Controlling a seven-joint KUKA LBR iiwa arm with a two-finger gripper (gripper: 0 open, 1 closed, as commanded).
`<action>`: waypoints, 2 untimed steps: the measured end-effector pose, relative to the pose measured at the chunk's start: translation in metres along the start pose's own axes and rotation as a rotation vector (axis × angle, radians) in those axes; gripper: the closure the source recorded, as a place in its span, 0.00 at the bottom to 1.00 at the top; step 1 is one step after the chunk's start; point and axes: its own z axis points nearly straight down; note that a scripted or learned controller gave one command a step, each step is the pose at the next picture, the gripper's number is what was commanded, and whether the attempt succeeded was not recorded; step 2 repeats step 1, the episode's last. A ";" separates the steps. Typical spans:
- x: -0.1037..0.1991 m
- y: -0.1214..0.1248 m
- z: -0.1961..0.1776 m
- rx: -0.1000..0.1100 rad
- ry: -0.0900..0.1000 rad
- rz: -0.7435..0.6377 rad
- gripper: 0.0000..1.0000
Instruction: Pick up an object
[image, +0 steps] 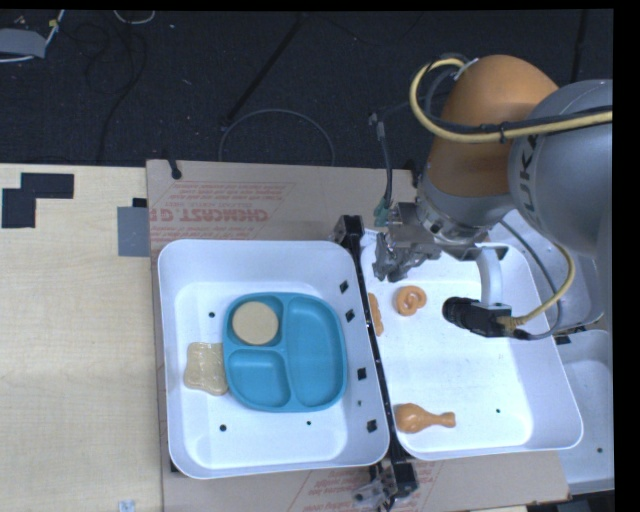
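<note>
Drumstick (424, 418) lies nearest, light and slick plastic (I judge); I'd pinch its narrow shank. Whether my gripper (392, 262) is open, I cannot tell.

My bench (70, 340), pale wood top, brown cardboard sheet (250, 200) laid flat on it, two shallow white bins (262, 258) side by side on the cardboard.

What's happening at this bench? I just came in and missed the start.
A grey KUKA arm reaches in over the right bin, its end effector low near the bin's upper left corner, beside a small swirled pastry. A toy drumstick lies near the front. The left bin holds a blue divided plate with a round cracker, and a tan piece beside it.
</note>
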 end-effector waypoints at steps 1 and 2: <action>0.041 -0.004 0.008 0.000 0.000 -0.001 1.00; 0.041 -0.004 0.008 0.000 0.000 -0.001 1.00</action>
